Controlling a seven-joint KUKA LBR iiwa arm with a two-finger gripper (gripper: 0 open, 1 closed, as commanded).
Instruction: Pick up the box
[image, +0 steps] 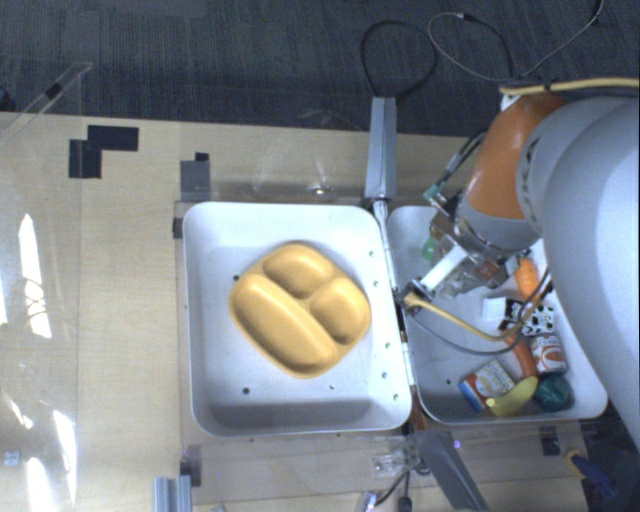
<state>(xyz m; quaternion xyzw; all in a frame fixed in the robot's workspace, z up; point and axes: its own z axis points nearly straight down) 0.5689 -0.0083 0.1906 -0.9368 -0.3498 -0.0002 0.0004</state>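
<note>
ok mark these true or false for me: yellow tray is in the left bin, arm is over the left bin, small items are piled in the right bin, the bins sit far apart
1. The yellow tray lies in the left bin. True.
2. The arm is over the left bin. False: it hangs over the right bin.
3. Small items are gathered in the right bin. True, along its right side.
4. The bins sit far apart. False: they stand side by side.

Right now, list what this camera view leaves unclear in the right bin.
- Gripper: tucked under the grey arm's orange-banded wrist; finger state unreadable.
- Right white bin: far side covered by the arm.
- Small colourful box: too small to read.
- Yellow banana-shaped toy: overlapped, blurred.
</note>
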